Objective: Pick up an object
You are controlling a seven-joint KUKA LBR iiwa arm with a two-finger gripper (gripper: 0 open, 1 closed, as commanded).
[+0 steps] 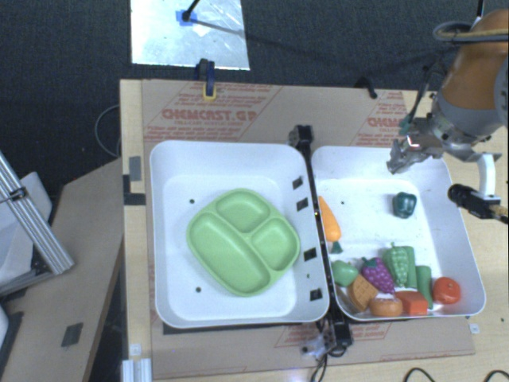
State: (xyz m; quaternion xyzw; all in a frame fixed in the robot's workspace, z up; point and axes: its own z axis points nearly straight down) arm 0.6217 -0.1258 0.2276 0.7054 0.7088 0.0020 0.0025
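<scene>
Tool [400, 159] sits at the upper right of the frame, low over the top edge of the right bin [362, 177]. The view is too coarse there to tell whether it is clenched or released; nothing can be seen held in it.

Left bin [171, 213]: holds a green divided plate [242, 241], nothing else.

Right bin: candidates for the pick are toy foods. A dark green pepper [404, 204] lies alone in the middle right of the bin, below and just right of the tool, apart from it. An orange carrot [329, 221] lies against the bin's left wall. Along the lower edge is a crowded heap: purple grapes [378, 275], a green ridged vegetable [400, 263], a red tomato [447, 290] at the right end, and several orange and brown pieces touching one another.

Judgement: no grasp yet; arm looks staged above the bin.

Risks from here:
- Tool is close to the bin's upper rim; a straight descent could strike the rim or close on bare floor.
- The pepper is rounded and may roll or squirt out of a pinch.
- The carrot hugs the wall, leaving little room on that side.
- In the heap, neighbours touch; a descent may push pieces aside or snag two.
</scene>
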